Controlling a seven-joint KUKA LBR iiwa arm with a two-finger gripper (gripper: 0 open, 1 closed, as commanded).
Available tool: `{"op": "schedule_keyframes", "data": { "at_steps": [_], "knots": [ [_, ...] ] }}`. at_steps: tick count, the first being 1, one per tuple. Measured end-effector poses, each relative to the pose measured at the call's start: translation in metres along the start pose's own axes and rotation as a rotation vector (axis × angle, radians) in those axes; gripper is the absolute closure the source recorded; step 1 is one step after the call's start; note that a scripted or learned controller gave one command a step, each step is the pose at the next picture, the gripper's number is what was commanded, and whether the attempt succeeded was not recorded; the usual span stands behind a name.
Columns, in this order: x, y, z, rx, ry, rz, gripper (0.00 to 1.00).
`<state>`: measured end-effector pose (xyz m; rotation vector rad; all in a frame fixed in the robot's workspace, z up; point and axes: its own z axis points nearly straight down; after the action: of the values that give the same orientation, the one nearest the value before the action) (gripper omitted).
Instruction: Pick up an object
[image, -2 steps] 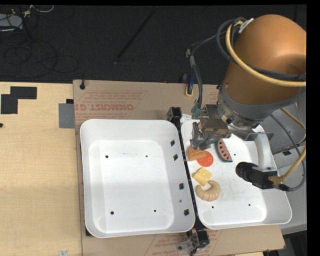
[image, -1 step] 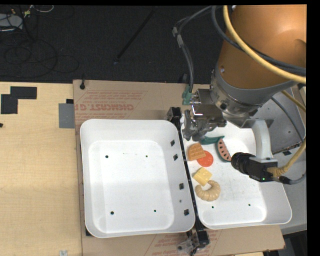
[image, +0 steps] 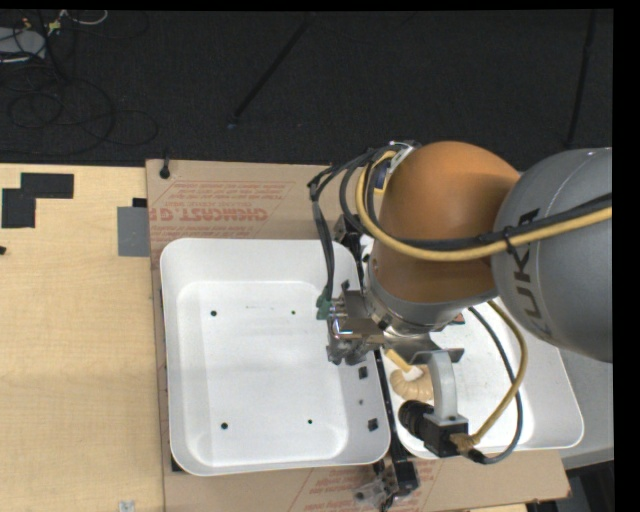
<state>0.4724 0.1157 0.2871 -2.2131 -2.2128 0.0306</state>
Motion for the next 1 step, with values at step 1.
{"op": "schedule_keyframes", "data": {
  "at_steps": [1],
  "knots": [
    [-0.0162, 0.022, -0.0707, -0.026, 0.005, 0.001, 1.0]
  ]
}}
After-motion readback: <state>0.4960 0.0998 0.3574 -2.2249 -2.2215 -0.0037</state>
